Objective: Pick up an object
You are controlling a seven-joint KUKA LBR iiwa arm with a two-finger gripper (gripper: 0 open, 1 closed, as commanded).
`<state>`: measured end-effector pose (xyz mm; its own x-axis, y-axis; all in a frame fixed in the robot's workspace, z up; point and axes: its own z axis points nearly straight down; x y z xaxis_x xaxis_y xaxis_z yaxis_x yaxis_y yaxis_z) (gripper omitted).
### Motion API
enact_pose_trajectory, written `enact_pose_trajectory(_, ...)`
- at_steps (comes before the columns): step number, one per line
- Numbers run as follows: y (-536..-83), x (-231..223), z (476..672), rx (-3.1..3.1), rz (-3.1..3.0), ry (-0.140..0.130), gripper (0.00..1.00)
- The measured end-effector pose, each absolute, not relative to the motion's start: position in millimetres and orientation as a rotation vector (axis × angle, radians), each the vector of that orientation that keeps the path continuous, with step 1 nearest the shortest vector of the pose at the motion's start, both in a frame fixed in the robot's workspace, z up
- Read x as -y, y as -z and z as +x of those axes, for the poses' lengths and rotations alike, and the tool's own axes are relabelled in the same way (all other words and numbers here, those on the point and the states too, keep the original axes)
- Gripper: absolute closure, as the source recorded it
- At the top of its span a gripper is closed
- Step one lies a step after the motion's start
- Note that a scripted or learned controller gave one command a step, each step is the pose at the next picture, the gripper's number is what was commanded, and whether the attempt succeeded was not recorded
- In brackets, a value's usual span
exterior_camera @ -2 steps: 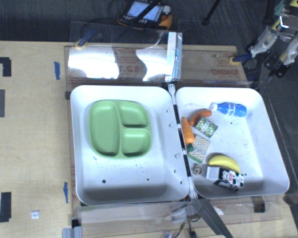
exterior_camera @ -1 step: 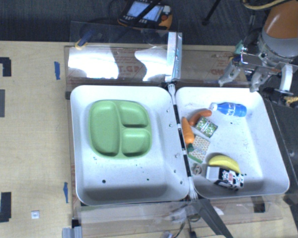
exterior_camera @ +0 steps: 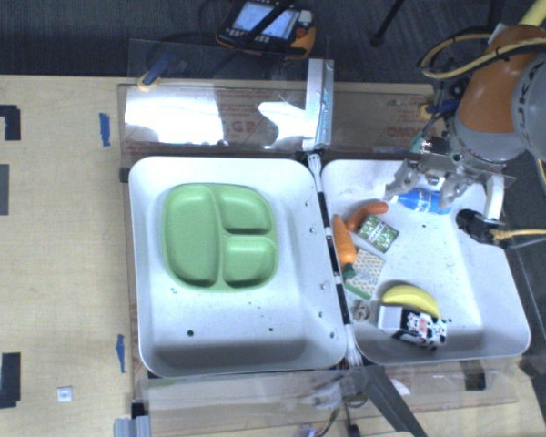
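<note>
1. Tool hangs over the right bin's far end, fingers spread around a blue-and-white object.
2. Banana lies nearer, beside a carrot.
3. Green tray sits in the left bin.

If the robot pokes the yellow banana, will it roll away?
Probably not far. The banana is curved and lies flat in the right bin, so it would likely slide or spin. It looks smooth, so the gripper could slip on it.
</note>
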<state>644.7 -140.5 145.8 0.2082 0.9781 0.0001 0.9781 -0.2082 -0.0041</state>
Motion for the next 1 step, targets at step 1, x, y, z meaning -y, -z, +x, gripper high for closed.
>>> enact_pose_trajectory(1,-103.7,168.3,650.9,2.164,-2.259,-0.004,0.0)
